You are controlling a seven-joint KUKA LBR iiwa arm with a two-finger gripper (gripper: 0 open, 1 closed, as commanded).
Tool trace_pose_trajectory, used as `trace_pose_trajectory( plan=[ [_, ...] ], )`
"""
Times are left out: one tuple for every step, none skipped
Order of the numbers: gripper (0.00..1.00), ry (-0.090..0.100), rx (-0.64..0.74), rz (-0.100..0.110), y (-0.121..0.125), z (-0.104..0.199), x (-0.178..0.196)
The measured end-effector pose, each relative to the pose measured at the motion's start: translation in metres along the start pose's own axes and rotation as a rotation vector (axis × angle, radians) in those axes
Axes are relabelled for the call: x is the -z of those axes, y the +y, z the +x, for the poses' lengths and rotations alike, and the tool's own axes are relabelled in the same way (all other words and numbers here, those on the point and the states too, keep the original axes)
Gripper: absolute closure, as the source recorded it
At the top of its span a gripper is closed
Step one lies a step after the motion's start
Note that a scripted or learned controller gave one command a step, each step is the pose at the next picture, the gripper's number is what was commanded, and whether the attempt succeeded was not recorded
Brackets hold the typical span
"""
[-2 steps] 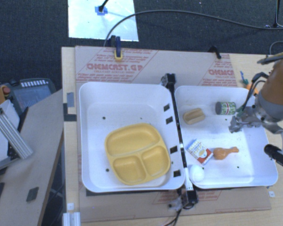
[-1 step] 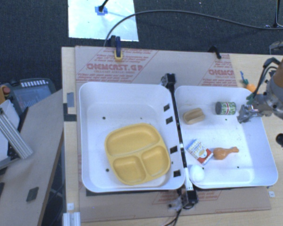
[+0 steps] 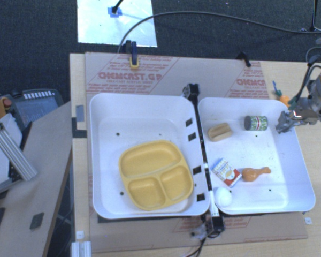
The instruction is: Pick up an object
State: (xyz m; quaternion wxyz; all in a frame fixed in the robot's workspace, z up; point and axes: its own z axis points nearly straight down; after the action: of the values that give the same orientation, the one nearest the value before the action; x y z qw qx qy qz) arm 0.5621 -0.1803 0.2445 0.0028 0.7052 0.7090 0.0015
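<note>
Camera view: I am looking down on the two white bins, the left bin (image 3: 104,111) and the right bin (image 3: 294,159), set side by side on a cardboard sheet (image 3: 166,74) on the bench.

In the left bin I see a yellow divided tray (image 3: 156,173), three compartments, lying toward the near side.

The right bin holds the loose objects. A tan block (image 3: 220,131), something like a bread piece, lies near the bin's far-left part. A small green-labelled can (image 3: 255,123) lies on its side to the right of that, well up toward the far edge. Nearer to me there is a small red-and-white packet (image 3: 226,172), and just beside it an orange drumstick-shaped toy (image 3: 254,173). A white egg-like ball (image 3: 223,197) sits in the near-left corner.

The gripper (image 3: 285,123) hangs at the right bin's far-right edge, over the rim, to the right of the can and apart from it. I see nothing held in it. I cannot tell from here how far open the fingers stand; they are small and dark against the rim.
</note>
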Motion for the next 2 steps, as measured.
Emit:
trace_pose_trajectory(
  plan=[
    [1.00, 0.003, 0.004, 0.003, 0.001, 0.052, 0.008],
    [1.00, 0.003, 0.004, 0.004, -0.006, 0.099, 0.012]
  ],
)
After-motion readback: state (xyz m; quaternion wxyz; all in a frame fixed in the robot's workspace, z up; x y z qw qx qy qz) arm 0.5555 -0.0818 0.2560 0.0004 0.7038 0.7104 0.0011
